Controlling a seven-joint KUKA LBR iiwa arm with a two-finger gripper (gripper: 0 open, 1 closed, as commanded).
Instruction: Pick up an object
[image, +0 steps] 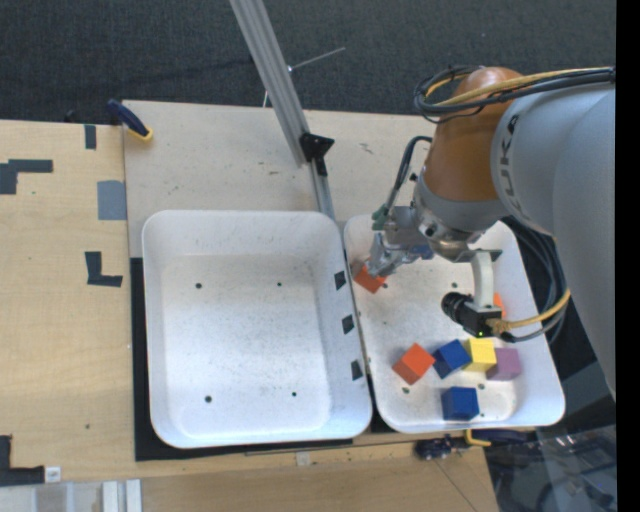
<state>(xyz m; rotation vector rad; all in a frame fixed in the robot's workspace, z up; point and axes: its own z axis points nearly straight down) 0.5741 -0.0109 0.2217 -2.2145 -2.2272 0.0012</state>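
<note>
Where the jaws (381, 262) end (right bin), a red block (369, 282) touches them.

Arm (560, 150): large grey rounded casing, smooth, faint lettering on its side (too blurred to read). Orange band (465, 150) above the wrist, glossy. Black and yellow cables (500, 85) loop over the top of the orange section; another black cable runs along the lower link. Gripper (385, 262): grey metal, small, blocky.
</note>
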